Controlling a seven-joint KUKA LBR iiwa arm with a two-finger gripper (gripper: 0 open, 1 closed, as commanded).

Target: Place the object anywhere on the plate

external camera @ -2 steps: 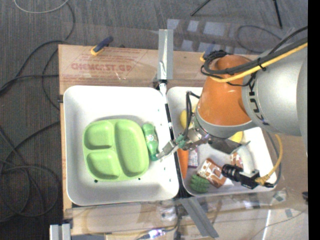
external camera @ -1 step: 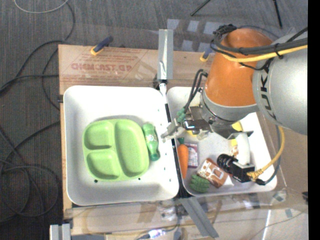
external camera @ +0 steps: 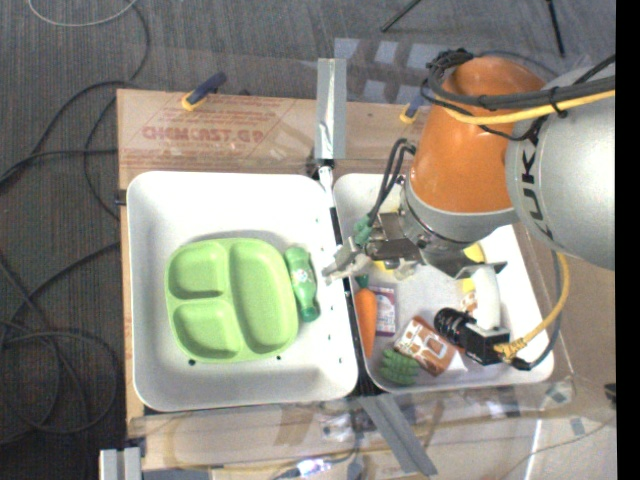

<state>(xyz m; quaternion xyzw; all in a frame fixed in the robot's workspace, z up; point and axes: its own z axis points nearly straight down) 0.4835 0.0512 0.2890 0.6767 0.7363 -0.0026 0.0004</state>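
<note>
Probably at the placing step, right by the plate's edge.

Find the gripper (external camera: 340, 261) poised over the wall between the left bin (external camera: 150, 208) and the right bin (external camera: 520, 298); cannot tell whether open or closed, nor whether gripping anything. Just beside it, find a green cucumber-like toy (external camera: 302, 283), taken here as the task's object, lying lengthwise against the right rim of the green divided plate (external camera: 235, 298), touching it and perhaps half on it. Leave the carrot (external camera: 366, 313) and the brown packet (external camera: 425, 346) in the right bin alone. Next, if not yet released, carry further left over the plate's large compartment before letting go, to avoid a roll into the bin; if released, rise straight up without nudging the toy.
</note>
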